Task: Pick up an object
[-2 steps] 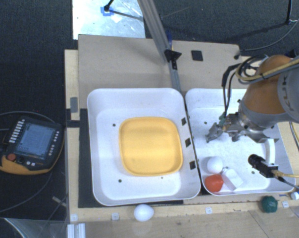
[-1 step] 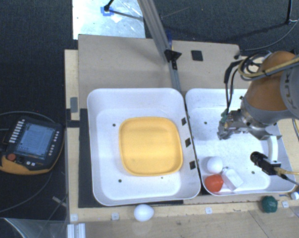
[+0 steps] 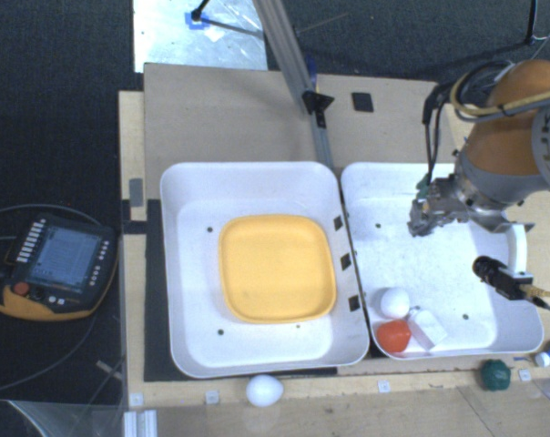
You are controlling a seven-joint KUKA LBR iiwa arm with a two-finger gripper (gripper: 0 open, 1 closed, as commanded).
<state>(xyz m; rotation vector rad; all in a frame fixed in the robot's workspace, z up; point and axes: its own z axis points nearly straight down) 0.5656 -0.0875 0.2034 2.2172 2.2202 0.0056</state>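
The dark pincer is seen low over the right white bin; whether it is open or closed cannot be told. The small white ball and round red object are found at that bin's near edge, well apart, so a centred descent is advised.

I log a yellow plate in the white left bin; a white ball and red-orange ball lower right; orange-banded grey arm.
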